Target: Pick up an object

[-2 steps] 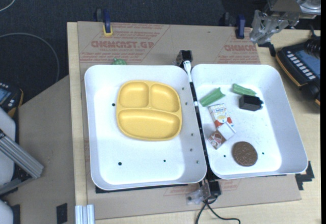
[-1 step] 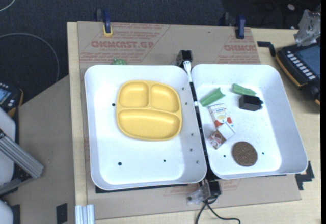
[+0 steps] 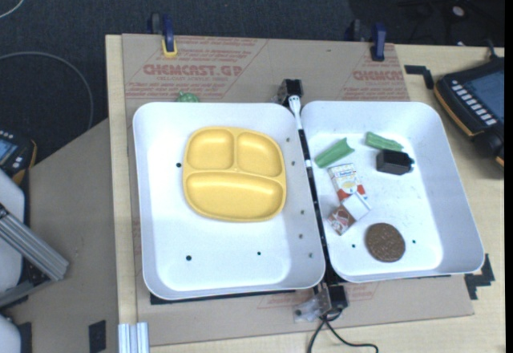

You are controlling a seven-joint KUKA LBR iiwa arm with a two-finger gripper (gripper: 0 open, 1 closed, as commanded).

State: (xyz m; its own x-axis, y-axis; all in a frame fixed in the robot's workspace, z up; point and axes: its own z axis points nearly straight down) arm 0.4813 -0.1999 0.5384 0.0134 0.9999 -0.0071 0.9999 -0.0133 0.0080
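Looking down at a slant on a desk (image 3: 497, 207) carrying two shallow white bins side by side.

In the left white bin (image 3: 160, 247): a yellow plastic plate with three compartments (image 3: 235, 173), lying flat near the middle.

In the right white bin (image 3: 449, 183): a flat green strip (image 3: 333, 152) near the dividing edge, a second green piece (image 3: 385, 141) just above a small black block (image 3: 394, 162), a white paper packet with red print (image 3: 347, 179), a smaller red-and-white packet (image 3: 341, 219) just below it, and a round brown disc (image 3: 385, 242) toward the near edge.

Judged from this layout, nothing lifted yet: every candidate object resting on a bin floor, so choosing, grasping and raising all left to do. Cannot tell whether the end effector is open or closed (nothing here to judge it by).

Readable writing: "CHEMCAST GP" in red on the brown protective sheet (image 3: 192, 69) under the bins, repeated at the right. Print on the packets too small to read.

Blue clamps (image 3: 167, 26) pinning the sheet at the far edge.
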